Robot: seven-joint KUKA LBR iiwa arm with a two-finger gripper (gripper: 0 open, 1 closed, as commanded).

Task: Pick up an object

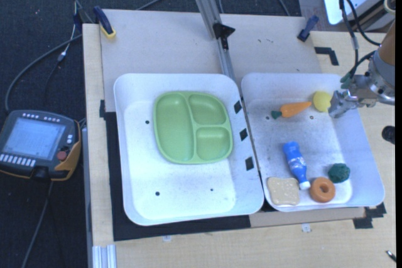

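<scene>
Lemon [321, 100] by gripper [339, 105], white bin [358, 135]

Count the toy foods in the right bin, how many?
6: lemon and carrot at the back, blue bottle in the middle, bread, donut and green piece in front.

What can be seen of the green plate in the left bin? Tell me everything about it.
The green plate is a pale green, rounded-square tray that looks like matte plastic. Raised ridges split it into three compartments: one large along its left side, two smaller on its right. It lies flat and right way up, slightly rotated, on the floor of the left bin, toward the bin's far half. Nothing lies in it; it touches only the bin floor.
</scene>
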